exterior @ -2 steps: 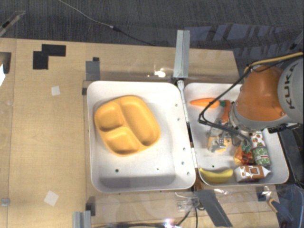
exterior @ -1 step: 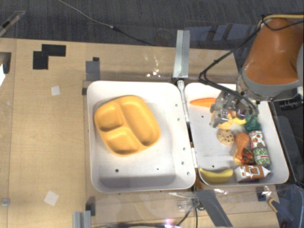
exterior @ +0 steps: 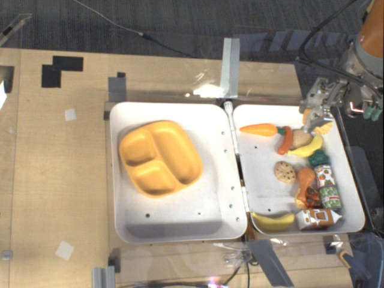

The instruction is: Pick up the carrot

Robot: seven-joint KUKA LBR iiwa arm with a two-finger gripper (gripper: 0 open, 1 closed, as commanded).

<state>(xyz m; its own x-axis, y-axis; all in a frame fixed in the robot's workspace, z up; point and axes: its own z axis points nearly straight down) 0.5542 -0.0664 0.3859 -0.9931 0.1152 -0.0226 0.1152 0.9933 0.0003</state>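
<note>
An orange carrot (exterior: 259, 129) with a green top lies flat near the far edge of the right bin (exterior: 258, 179), pointing left. My gripper (exterior: 316, 110) hangs over the bin's far right corner, to the right of the carrot and apart from it, with nothing visible between its fingers.
A yellow divided plate (exterior: 158, 156) sits in the left bin (exterior: 174, 218). The right bin's right side is crowded: a sausage (exterior: 286, 140), a banana (exterior: 307, 147), a cookie (exterior: 284, 171), a chicken leg (exterior: 305, 177), small cartons (exterior: 327, 188) and another banana (exterior: 273, 220) at the front.
</note>
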